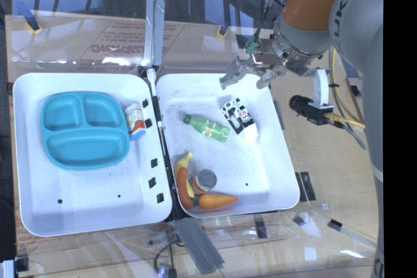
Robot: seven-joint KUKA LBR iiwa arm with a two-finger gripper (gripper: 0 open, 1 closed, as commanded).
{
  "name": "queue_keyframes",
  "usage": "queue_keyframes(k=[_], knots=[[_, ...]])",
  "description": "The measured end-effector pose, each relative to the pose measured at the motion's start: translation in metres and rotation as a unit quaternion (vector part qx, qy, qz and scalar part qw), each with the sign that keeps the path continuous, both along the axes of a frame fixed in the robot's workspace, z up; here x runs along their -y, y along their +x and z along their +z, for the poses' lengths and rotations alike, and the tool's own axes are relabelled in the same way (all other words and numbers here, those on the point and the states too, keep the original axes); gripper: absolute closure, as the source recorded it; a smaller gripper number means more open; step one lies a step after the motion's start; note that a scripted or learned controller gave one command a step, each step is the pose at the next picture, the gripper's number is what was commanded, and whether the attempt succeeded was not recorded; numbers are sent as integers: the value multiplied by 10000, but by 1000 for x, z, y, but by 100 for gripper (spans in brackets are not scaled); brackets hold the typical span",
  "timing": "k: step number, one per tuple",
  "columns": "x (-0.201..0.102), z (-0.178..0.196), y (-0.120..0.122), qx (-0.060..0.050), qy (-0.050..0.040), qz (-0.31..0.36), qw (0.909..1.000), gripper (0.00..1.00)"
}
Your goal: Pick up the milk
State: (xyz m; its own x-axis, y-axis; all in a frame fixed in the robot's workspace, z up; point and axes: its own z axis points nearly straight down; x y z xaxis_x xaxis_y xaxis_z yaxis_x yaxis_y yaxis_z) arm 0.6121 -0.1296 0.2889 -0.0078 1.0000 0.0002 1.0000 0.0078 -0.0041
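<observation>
Spread wide, my two-finger gripper (245,77) hovers at twelve o'clock of the small cow-patterned white milk carton (238,116) (light, stiff cardboard, probably); I'd pinch its flat sides.

Left bin (26,159): divided tray (85,128), w/ small can (135,120) just right of it. Right bin (277,159): milk (238,116) at rear, bottle (207,127) to its left; banana (184,180), tin (206,179) & carrot (217,201) at front-left corner.

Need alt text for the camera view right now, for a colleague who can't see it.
The gripper hangs open above the right bin's far edge, just beyond the black-and-white milk carton. That bin also holds a green bottle, banana and carrot; the left bin holds a blue tray.
</observation>
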Motion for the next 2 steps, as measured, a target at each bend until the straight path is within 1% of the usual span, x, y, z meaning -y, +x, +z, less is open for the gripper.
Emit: queue_keyframes(k=[1, 2], knots=[[69, -164, -7, 31, -12, -294, 9996, 0], [77, -182, 11, 128, -55, 11, 9999, 0]])
